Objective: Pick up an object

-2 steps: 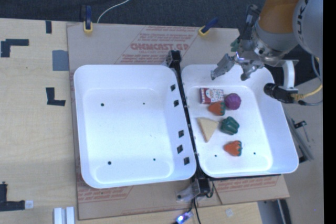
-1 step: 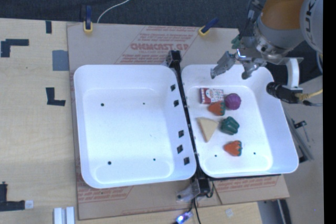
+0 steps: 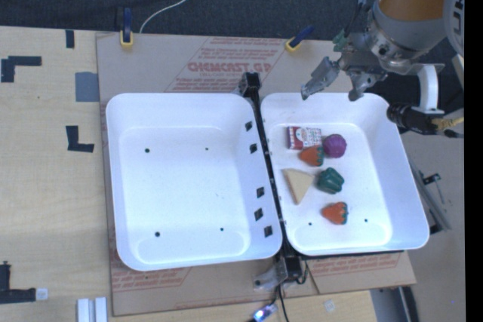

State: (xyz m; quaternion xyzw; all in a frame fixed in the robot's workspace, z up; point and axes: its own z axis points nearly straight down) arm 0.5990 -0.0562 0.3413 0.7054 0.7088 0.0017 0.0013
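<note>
A: Quick count, L to R?

B: 2 white bins on the table [image 3: 45, 162]. Left bin [image 3: 181, 241] first, then right bin [image 3: 392, 185], touching along the middle.

A: What's in the right one?

B: 6 things, clustered near its centre. 1 tan wedge [image 3: 297, 184] furthest left. 1 red-and-white carton [image 3: 304, 137] above it, 1 small red-orange piece [image 3: 312, 156] touching the carton's lower edge. 1 purple ball [image 3: 334, 145] just beside the carton on the right. 1 green pepper [image 3: 330, 179] below that. 1 red-orange pepper w/ green stem [image 3: 336, 213] nearest the front.

A: Gripper?

B: 1 gripper [image 3: 332, 89], over the right bin's back rim, above the objs. Fingers spread wide apart, nothing btwn them.
</note>
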